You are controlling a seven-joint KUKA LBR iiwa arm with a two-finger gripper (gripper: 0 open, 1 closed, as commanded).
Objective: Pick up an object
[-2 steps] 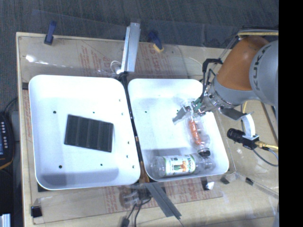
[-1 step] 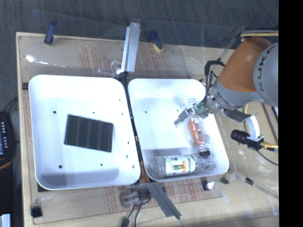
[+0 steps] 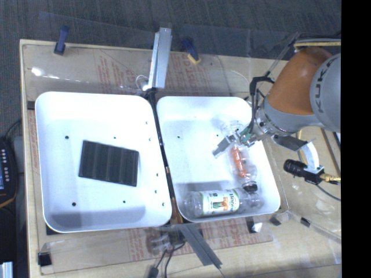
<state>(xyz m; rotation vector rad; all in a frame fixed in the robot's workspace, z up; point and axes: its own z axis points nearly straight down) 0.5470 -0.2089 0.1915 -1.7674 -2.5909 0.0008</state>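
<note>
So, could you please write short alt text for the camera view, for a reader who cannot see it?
A grey and orange robot arm reaches from the right into the right white bin, its gripper above a small orange-filled bottle. A larger clear bottle lies along that bin's near edge; the left bin holds a dark ridged panel.

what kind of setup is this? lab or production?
Probably a robot grasping test bench in a lab: two white bins on a taped board, clamps at the edge, loose cables, and test items like a plastic bottle.
</note>
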